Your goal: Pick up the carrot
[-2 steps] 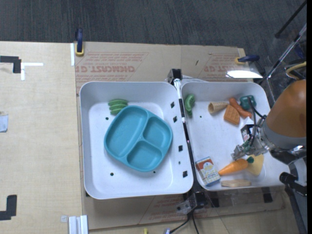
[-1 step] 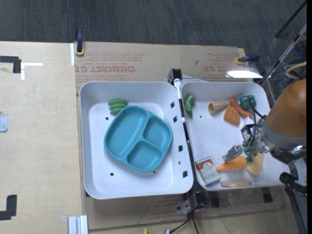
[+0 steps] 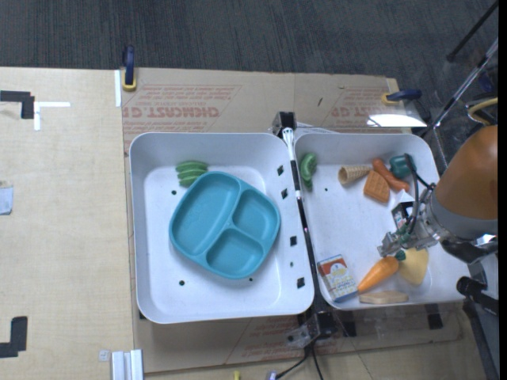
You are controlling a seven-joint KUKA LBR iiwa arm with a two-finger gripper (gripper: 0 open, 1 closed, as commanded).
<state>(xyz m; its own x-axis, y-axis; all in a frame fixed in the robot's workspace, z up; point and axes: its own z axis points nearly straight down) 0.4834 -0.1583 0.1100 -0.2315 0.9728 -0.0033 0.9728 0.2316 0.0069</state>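
Observation:
The carrot is orange with a small green top and lies at a slant near the front of the right bin. My gripper hangs low just above and to the right of its green end, close to it or touching it. The arm's orange band comes in from the right. The carrot still rests on the bin floor.
A yellow fruit and a beige slice crowd the carrot, and a small carton lies to its left. At the back of the right bin are a cone, an orange wafer, a teal item and a green item. The left bin holds a blue divided plate and a green vegetable.

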